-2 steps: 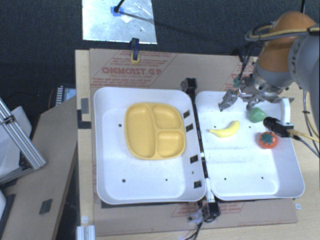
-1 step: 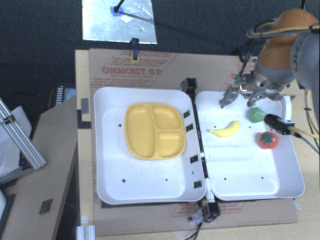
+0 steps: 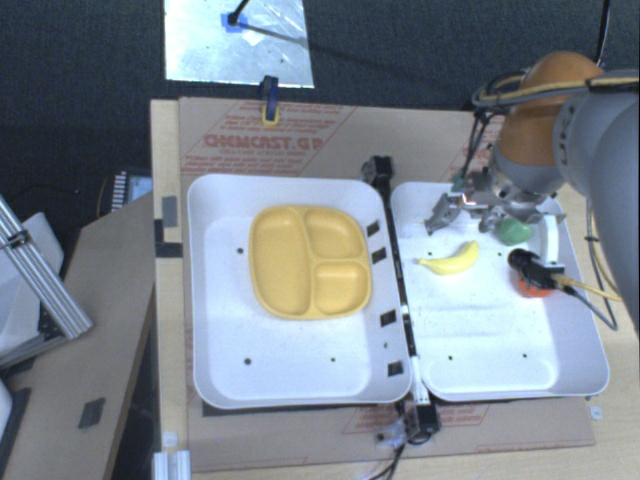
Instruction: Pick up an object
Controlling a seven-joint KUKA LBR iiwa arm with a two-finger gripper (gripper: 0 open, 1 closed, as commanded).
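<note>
Towards the upper left of the frame a shiny grey sheet lies on the dark cloth. Below it, a printed cardboard sheet covers the counter under both bins. The left bin holds a yellow divided plate, lying flat near its middle with three compartments facing up.

The right bin fills the right half of the frame. In its upper part lies a small yellow banana, flat on the white floor, just below the hand and not touching it. The hand hangs low over the upper middle of this bin, its two grey fingers spread, with bare bin floor between them and nothing pinched. A green object sits just right of the right-hand finger, close against it. Lower right of that, a small orange-red thing lies near the bin's right wall, partly hidden.
</note>
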